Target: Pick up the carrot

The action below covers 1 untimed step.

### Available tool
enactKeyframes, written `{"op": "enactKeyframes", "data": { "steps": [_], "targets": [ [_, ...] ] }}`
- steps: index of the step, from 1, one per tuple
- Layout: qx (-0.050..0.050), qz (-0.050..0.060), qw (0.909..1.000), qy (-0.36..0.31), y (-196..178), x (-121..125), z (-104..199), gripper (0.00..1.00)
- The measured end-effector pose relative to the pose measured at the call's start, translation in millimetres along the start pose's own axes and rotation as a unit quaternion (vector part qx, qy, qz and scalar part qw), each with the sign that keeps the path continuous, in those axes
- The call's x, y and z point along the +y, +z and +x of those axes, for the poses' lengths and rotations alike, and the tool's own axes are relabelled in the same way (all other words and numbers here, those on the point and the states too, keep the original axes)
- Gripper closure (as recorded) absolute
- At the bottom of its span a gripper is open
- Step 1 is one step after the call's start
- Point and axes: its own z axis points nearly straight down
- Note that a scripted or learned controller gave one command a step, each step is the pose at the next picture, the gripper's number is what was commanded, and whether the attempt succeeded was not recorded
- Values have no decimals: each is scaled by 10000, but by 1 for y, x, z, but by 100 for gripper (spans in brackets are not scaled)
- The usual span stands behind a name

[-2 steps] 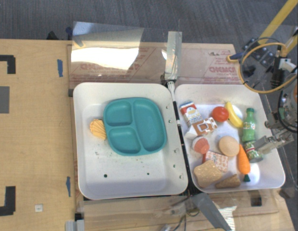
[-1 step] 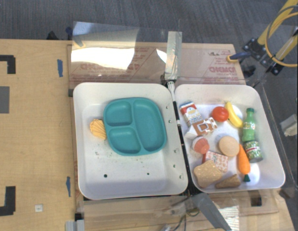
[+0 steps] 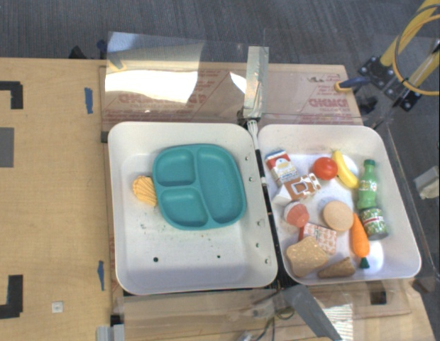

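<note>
The carrot [image 3: 359, 239] is orange with a small green top pointing toward the front. It lies in the right bin [image 3: 401, 261], near the bin's front right corner. A green bottle [image 3: 369, 199] lies right beside it on the right, and a round tan bun [image 3: 338, 215] sits on its left. Nothing covers the carrot from above.
The right bin also holds a banana [image 3: 345, 169], a tomato [image 3: 324, 168], two small cartons [image 3: 282, 168], a pink packet [image 3: 321, 236] and bread slices [image 3: 307, 256]. In the left bin [image 3: 135, 261] are a teal divided plate [image 3: 199, 185] and a yellow shell-shaped piece [image 3: 144, 189].
</note>
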Motion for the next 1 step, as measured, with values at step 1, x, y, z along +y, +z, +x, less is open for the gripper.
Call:
{"op": "enactKeyframes", "data": {
  "steps": [1],
  "targets": [
    [-8,31,10000,14,-11,-2,-1,100]
  ]
}}
